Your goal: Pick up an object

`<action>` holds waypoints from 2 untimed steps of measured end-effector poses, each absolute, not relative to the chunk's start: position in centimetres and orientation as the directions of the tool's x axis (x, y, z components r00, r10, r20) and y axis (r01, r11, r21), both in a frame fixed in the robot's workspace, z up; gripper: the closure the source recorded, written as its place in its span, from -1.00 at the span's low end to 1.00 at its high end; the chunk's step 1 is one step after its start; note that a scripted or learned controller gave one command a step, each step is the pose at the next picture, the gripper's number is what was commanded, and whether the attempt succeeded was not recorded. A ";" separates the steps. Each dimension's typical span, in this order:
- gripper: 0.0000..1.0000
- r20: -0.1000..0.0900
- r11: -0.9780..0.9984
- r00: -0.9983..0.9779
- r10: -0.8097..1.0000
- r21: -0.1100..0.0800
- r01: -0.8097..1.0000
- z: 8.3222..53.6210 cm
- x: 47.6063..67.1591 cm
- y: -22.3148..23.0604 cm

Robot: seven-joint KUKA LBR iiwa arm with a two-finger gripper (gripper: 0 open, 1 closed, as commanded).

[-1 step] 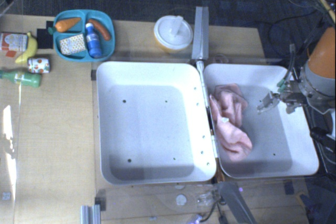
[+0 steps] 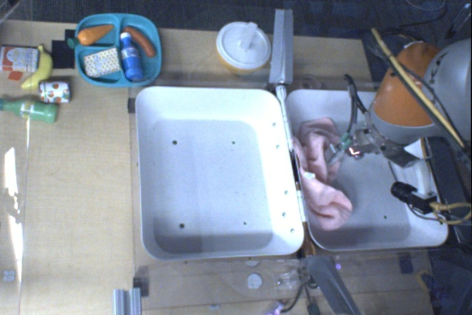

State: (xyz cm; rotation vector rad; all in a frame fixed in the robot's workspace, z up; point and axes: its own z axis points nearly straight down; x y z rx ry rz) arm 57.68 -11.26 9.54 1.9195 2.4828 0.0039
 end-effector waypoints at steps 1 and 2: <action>-1.00 -0.007 0.458 -0.458 0.889 0.009 0.889 8.9 65.5 -10.1; -1.00 -0.002 0.401 -0.401 0.916 0.007 0.916 18.6 63.1 -4.2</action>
